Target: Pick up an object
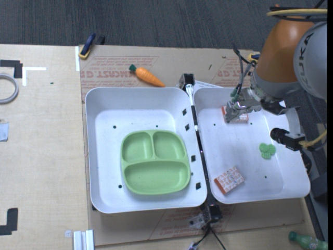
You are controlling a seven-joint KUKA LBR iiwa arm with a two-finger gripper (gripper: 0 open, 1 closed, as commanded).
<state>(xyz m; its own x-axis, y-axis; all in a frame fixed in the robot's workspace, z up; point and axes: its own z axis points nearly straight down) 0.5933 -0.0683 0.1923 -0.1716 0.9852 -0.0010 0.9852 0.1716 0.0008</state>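
Where the pale wooden table (41, 160) spreads under a printed brown cardboard sheet (119, 69), two shallow white plastic bins sit side by side on it, their inner rims touching and clipped together along the middle. The left white bin (104, 113) holds a light green plastic plate with three compartments (155, 162), lying flat a little below the bin's centre. The right white bin (291, 184) carries three smaller things and my own reach.

My grey arm with its orange band (283, 40) comes in from the right and bends down over the upper part of the right bin. My gripper (238, 108) hangs at that bin's upper left area, right over a small red-and-white printed packet (237, 115). My fingers stand narrow and close against the packet's top edge, yet I cannot tell whether the packet is truly pinched between them or just lying beneath them on the bin floor.

A second red-and-white printed box (229, 179) lies tilted near the lower left corner of the right bin, well apart from my gripper. A small green toy shaped like a leafy clump (267, 150) rests toward the bin's right side, just beside a black fitting (281, 137) on my arm.

Outside the bins, an orange toy carrot with a green top (146, 75) lies on the cardboard just above the left bin, and a blue-and-yellow clamp (87, 46) sits at the cardboard's upper left corner.
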